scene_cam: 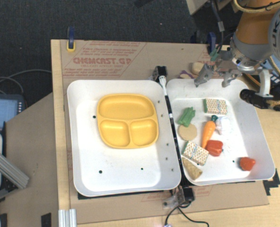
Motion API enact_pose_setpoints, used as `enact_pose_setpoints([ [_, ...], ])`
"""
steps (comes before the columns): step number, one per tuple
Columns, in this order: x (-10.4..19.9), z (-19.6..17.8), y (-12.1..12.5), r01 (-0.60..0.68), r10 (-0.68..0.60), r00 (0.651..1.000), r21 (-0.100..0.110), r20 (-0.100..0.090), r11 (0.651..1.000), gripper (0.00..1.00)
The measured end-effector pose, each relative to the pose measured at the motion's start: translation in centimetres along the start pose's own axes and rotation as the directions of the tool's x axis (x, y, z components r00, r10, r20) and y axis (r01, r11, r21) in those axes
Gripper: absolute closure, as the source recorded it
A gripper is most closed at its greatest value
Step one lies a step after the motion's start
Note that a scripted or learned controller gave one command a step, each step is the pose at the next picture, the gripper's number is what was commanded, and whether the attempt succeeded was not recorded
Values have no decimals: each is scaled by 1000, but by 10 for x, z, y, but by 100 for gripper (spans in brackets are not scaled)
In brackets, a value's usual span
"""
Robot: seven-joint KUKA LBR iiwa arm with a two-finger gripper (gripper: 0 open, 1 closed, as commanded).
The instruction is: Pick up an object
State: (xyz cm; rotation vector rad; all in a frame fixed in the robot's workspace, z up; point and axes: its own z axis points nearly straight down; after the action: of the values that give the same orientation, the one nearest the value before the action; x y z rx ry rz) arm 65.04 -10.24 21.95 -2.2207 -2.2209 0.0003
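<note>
the claw [214,75] hangs open and holds nothing, up at the far rim of the right bin [260,126]. the carrot [207,132] lies in that bin, nearer the camera than the claw, long way pointing toward it

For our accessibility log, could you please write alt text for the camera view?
The claw hangs open above the right bin's far edge, holding nothing; that bin holds toy food, including a carrot. The left bin holds a yellow divided plate.
</note>
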Motion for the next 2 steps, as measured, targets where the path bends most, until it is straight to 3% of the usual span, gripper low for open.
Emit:
enact_pose_setpoints([
  [1, -4, 128, -43, -2, 2, 1000, 9, -2, 1000, 0],
  [2, -4, 136, -112, -3, 3, 1000, 8, -2, 1000, 0],
])
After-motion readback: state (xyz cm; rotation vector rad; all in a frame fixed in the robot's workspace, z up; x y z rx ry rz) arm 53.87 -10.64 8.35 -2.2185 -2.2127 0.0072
